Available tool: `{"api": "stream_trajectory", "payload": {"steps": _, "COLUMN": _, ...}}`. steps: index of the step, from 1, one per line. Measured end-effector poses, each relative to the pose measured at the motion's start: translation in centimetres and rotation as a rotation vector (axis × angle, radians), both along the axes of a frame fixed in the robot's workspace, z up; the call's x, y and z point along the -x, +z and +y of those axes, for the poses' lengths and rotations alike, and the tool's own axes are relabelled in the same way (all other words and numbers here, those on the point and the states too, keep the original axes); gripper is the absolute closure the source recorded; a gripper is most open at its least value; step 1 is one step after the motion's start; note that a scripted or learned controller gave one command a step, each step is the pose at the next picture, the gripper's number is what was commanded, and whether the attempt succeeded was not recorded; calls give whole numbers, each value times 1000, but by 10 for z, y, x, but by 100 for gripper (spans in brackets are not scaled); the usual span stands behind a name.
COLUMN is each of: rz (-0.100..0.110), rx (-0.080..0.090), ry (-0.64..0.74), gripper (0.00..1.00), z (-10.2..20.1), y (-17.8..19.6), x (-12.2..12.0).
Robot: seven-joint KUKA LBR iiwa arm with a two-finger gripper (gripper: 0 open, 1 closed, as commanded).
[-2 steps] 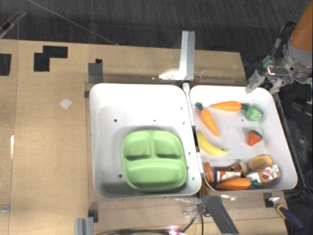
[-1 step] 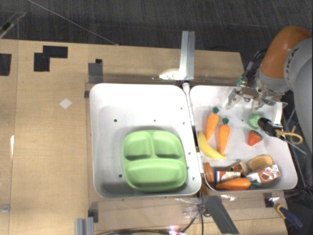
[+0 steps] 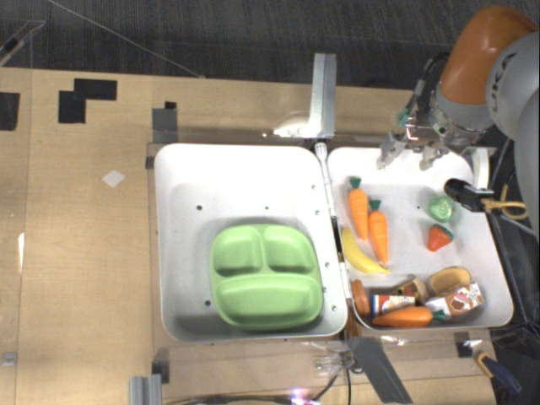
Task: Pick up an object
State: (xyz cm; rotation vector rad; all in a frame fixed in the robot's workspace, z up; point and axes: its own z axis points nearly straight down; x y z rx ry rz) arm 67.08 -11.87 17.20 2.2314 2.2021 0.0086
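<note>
1. Leftward, I am seeing a green tray sitting in the left bin.
2. Carrots are lying in the right bin.
3. I am judging the approach step: the gripper, fingers spread and empty, is hovering over the far rim, needing to descend.

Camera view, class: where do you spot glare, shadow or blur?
Camera view: bright glare on the bench above the left bin; soft shadow under the green tray; the hand looks slightly blurred; the carrots stay sharp.
</note>
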Motion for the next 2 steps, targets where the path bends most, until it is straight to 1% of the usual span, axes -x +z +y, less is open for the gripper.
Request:
{"api": "stream_trajectory", "payload": {"steps": 1, "rz": 3, "rx": -1, "ry": -30, "gripper": 0, "z": 32, "y": -65, "x": 1}}
{"api": "stream_trajectory", "payload": {"steps": 2, "rz": -1, "rx": -4, "ry": -179, "gripper": 0, "z": 33, "y": -83, "x": 23}}
